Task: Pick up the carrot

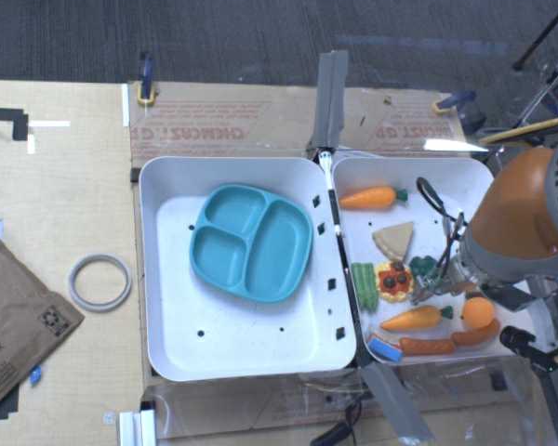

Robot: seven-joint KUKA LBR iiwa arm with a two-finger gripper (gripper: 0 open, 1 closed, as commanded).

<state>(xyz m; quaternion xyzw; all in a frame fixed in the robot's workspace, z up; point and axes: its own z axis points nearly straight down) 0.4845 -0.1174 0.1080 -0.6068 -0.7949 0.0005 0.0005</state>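
Hovering low in right bin [465, 167]: gripper [426, 286] | fingers' state: cannot tell | nearest carrot [415, 320] just below, second carrot [368, 197] near back.

One fixed camera looks down from above the desk [56, 184] at a slant, from a middle distance. It takes in both white bins, the left bin [158, 277] and the right bin [465, 170], side by side. The arm [521, 212] enters from the right edge.

We see the gripper [426, 286] low in the right bin [465, 170], just above one carrot [415, 319]; another carrot [369, 197] lies farther back.
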